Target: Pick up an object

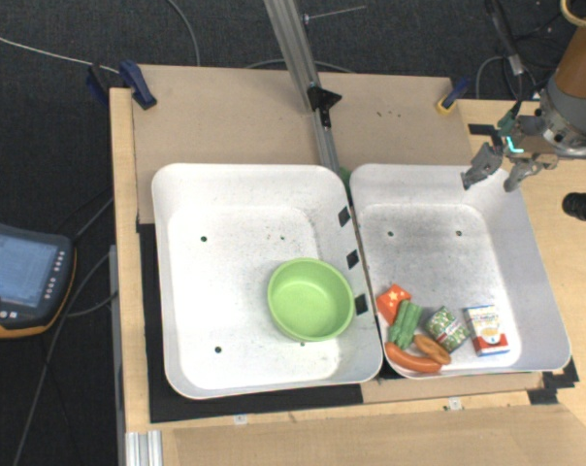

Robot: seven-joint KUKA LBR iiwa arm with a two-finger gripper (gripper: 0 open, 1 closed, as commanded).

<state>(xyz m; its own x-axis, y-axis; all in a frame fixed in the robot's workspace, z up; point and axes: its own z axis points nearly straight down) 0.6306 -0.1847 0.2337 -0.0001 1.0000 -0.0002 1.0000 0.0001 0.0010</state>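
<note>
My gripper (497,171) hangs open over the far right corner of the right bin (439,236), with nothing between its fingers. Several small objects lie together at that bin's near edge: a red block (392,299), a green vegetable (405,322), an orange sausage-like piece (416,358), a green wrapped item (447,327) and a small white and red carton (486,329). A green bowl (310,299) sits in the left bin (225,221) near its right side. All of these lie well below and to the left of the gripper.
A metal pole (298,56) slants from the top down to the gap between the bins. Blue clamps (136,83) and a yellow clamp (455,92) grip the board's far edge. A handheld pendant (21,275) lies on the floor at left.
</note>
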